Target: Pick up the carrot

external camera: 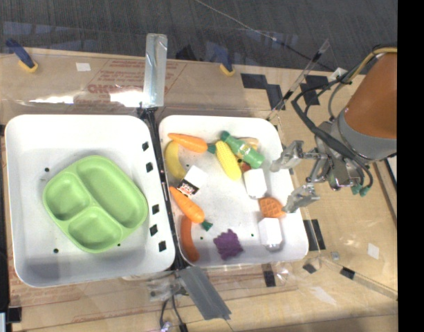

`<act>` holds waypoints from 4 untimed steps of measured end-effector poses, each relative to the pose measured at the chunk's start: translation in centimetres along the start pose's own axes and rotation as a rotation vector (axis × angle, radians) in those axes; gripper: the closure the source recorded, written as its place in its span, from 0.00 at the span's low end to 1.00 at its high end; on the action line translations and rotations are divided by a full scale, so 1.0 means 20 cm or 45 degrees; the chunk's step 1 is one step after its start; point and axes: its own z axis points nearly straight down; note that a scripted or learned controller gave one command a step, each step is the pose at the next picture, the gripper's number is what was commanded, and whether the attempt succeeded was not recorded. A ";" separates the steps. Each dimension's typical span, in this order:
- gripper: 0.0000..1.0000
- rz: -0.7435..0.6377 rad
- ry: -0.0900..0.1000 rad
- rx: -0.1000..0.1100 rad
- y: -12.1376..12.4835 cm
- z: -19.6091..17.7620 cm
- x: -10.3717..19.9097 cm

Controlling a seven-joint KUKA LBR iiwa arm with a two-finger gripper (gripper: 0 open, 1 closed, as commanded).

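Wooden bench under clear plastic sheeting, two shallow white bins side by side; the right white bin (288,237) is the landmark. Left of it, a light green three-compartment plastic tray (94,203). Two orange toy carrots with green tops lie inside the right bin: one at its far left corner (188,142), one along its left wall (186,205), beside a yellow banana (172,162). The two-finger gripper (297,176) hovers over the bin's right rim, jaws spread, grasping nothing. Approach step, I judge; next move calls for travel left across the bin, then descent onto a carrot.
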 end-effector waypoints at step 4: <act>1.00 -0.353 -0.006 0.000 0.00 0.33 -0.45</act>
